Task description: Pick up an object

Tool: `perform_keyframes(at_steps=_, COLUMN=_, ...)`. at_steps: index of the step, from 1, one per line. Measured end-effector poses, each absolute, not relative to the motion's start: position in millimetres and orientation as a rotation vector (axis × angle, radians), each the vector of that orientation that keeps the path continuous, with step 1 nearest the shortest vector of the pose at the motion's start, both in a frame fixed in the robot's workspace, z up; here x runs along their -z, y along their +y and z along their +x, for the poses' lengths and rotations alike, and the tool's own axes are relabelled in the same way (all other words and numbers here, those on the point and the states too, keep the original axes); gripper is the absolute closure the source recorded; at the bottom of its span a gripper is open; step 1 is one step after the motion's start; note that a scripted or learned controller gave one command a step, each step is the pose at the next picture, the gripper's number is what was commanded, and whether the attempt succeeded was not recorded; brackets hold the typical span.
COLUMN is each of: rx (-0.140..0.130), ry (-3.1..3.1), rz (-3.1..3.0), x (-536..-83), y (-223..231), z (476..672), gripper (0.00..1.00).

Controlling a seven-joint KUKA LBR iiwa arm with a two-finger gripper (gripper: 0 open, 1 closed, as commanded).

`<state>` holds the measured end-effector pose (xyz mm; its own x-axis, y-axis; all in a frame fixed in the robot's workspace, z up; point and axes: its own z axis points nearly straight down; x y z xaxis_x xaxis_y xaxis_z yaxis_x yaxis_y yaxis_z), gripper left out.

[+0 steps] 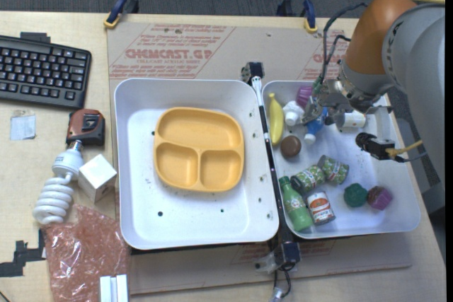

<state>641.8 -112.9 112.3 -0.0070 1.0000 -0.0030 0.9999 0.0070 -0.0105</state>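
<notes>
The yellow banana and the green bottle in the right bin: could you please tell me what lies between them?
In the camera view, a round brown ball lies between the yellow banana and the green bottle.

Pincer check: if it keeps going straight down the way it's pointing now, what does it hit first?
Most likely the small blue item directly beneath the pincer, near the top of the right bin. The white object and the banana lie just to its side. Depth is unclear from this slanted view, so treat this as a best guess.

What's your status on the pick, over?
Gripper low over right bin, upper end, grip state unclear. Nothing seen held. Banana, brown ball and white object crowd close beside it.
</notes>
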Motion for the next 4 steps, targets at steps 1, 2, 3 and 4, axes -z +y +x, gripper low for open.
perform_keyframes(at_steps=1, rx=-0.001, ry=-2.226, rz=-2.22, x=-259, y=-92, z=659.1, gripper=1.0)
perform_keyframes(at_steps=2, rx=-0.001, ry=-2.224, rz=-2.22, x=-272, y=-16, z=582.5, gripper=1.0)
perform_keyframes(at_steps=3, rx=-0.002, ry=-2.223, rz=-2.22, x=-261, y=36, z=567.5, gripper=1.0)
perform_keyframes(at_steps=4, rx=0.0, ry=-2.221, rz=-2.224, x=-272, y=7, z=585.9, gripper=1.0)
